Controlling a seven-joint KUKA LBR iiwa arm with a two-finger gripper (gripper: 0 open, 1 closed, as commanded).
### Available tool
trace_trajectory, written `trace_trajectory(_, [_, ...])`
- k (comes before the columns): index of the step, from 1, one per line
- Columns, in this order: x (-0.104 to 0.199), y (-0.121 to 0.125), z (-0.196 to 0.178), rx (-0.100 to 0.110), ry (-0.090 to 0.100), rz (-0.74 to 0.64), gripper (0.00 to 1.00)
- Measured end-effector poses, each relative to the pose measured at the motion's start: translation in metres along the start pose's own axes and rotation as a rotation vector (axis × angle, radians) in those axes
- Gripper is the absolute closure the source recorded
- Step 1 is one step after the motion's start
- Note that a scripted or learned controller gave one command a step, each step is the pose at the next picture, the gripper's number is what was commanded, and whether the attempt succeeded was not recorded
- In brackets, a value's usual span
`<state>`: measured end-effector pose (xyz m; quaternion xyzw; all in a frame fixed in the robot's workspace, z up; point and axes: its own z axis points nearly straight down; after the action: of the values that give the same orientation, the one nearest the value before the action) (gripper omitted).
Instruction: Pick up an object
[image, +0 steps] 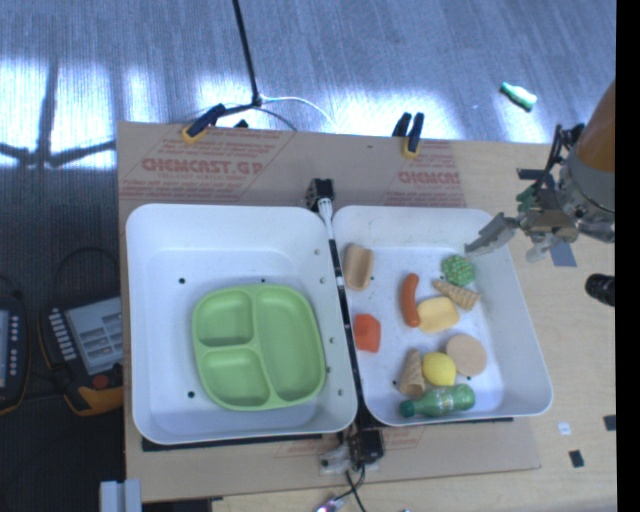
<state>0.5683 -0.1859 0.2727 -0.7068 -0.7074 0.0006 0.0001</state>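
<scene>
The right bin (520, 330) holds the things to pick from, grouped right of the frame's centre. A bread roll (357, 266) lies near its upper left corner, with a red-orange piece (367, 333) below it by the left wall. A hot dog sausage (410, 300) stands lengthwise near the middle. To its right are a green broccoli floret (458, 269), a waffle cone piece (456, 293) and a yellow piece (437, 314), close together. Lower down sit a round tan biscuit (466, 353), a lemon (439, 369) touching it, a second cone (411, 375) and a green bottle (438, 402) lying along the bottom wall.

The gripper (490, 238) hangs over the bin's upper right corner, above and to the right of the broccoli, with nothing between its fingers; whether they are apart or together I cannot tell. The arm (590, 170) enters at the frame's right edge.

The left bin (160, 250) holds a green plate (259, 345) with 3 compartments. Both bins rest on a brown board on the counter (220, 165), with 2 yellow clamps (203, 122) along the board's top edge.
</scene>
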Motion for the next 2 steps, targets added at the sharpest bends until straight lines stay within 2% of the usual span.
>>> trace_trajectory(1, [0.039, 0.018, 0.084, 0.002, 0.001, -0.054, 0.00])
trace_trajectory(2, [0.072, 0.006, 0.181, -0.004, 0.000, -0.039, 0.00])
